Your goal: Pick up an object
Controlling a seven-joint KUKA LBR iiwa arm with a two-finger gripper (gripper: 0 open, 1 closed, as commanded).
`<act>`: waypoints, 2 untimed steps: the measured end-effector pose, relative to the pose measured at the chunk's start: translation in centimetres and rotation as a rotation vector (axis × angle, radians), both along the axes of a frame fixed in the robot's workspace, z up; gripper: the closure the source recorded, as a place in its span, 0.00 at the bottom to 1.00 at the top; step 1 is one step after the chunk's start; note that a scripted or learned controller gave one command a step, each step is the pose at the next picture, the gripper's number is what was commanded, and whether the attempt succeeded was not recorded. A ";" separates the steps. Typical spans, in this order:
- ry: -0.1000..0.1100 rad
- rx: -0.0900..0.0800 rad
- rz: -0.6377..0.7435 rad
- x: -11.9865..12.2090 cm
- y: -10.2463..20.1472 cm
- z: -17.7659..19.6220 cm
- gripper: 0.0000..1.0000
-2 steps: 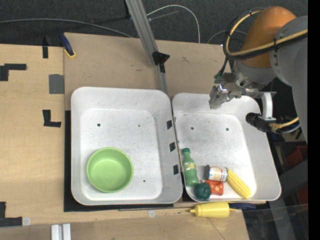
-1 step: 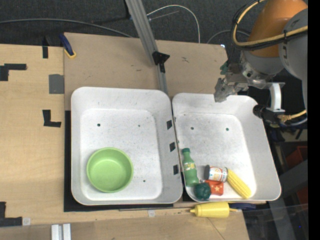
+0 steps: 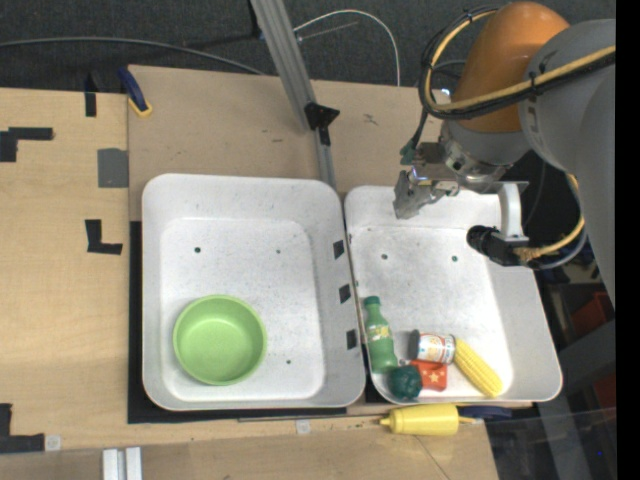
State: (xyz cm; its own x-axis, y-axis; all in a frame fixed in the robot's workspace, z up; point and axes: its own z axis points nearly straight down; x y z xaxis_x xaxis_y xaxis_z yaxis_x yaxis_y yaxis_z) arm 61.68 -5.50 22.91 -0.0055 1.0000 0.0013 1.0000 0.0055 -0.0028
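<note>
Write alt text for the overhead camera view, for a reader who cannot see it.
The grey robot arm's claw hovers over the far edge of the right white bin, whose near end holds a green plastic bottle, small can and yellow toy corn cob. The left white bin holds a round green bowl.

shallow white plastic bins (image 3: 240,193): 2 | round green plastic bowl (image 3: 219,339): 1 | green plastic bottle (image 3: 378,333): 1 | small tin can (image 3: 436,348): 1 | yellow corn cob (image 3: 478,367): 1 | yellow squeeze bottle (image 3: 424,420): 1
</note>
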 end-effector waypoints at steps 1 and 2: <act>0.000 0.000 0.001 -0.7 4.6 0.5 1.00; 0.000 0.000 0.001 -1.1 10.1 -0.2 1.00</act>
State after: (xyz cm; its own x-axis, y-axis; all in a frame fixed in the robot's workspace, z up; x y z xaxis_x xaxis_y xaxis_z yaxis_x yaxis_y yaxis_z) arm 60.55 4.63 22.66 -0.0070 1.0000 0.0013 1.0000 0.0070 -0.0032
